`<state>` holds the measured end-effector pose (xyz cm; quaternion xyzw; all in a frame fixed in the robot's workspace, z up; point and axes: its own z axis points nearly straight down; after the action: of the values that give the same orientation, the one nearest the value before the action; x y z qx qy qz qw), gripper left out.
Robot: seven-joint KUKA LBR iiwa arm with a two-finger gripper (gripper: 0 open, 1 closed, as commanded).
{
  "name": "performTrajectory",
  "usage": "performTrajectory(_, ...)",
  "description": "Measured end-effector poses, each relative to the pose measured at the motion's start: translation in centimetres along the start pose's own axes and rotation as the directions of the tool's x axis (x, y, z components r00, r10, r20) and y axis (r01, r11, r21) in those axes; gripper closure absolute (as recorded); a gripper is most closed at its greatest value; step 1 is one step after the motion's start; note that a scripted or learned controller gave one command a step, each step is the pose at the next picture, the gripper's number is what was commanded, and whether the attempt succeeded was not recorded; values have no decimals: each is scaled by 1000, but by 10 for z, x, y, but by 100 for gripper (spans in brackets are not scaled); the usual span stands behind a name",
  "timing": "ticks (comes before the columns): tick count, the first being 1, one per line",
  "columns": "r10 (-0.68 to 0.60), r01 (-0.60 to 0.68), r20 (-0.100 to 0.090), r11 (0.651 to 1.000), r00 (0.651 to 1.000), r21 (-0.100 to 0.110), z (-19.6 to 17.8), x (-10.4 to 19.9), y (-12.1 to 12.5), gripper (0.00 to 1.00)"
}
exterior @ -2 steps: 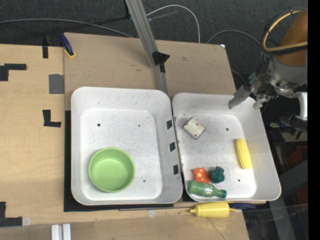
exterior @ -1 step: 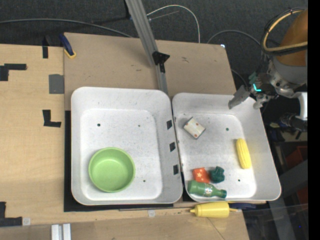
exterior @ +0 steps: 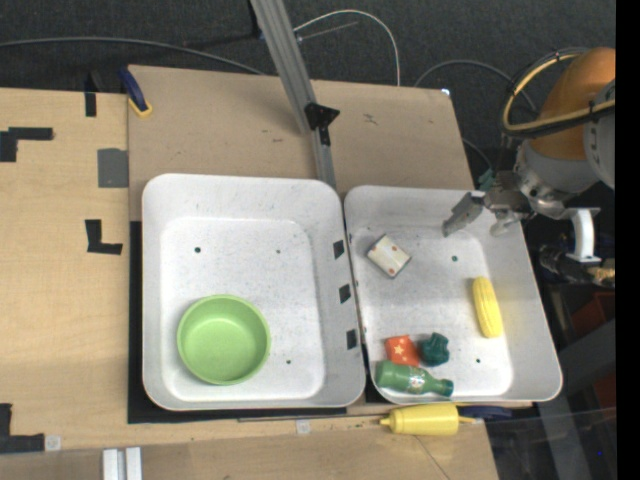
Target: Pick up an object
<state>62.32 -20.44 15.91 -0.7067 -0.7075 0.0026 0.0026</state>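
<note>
The right bin [exterior: 520,268] holds a small white block [exterior: 388,256] near its back left. A yellow corn cob [exterior: 486,306] lies toward the bin's right side. An orange piece [exterior: 401,349], a dark teal piece [exterior: 434,347] and a green bottle [exterior: 412,378] on its side are clustered at the front. My gripper [exterior: 478,220] hangs over the back right corner of this bin, open, with nothing between its fingers. It is above and behind the corn, to the right of the white block.
A green bowl [exterior: 224,338] sits in the front left of the left bin [exterior: 160,218]. A yellow bottle [exterior: 424,420] lies on the bench just outside the right bin's front rim. A slanted metal pole [exterior: 290,58] stands behind the bins.
</note>
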Motion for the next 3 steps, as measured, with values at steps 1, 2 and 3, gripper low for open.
performTrajectory(1, -2, 2, 0, 1000, 1000, -1, 46, 6, 3, 0)
performTrajectory(2, -2, 2, 2, 1000, 1000, -4, 72, 7, 2, 0)
performTrajectory(3, -4, 4, 2, 1000, 1000, -6, 61, 7, 3, 100)
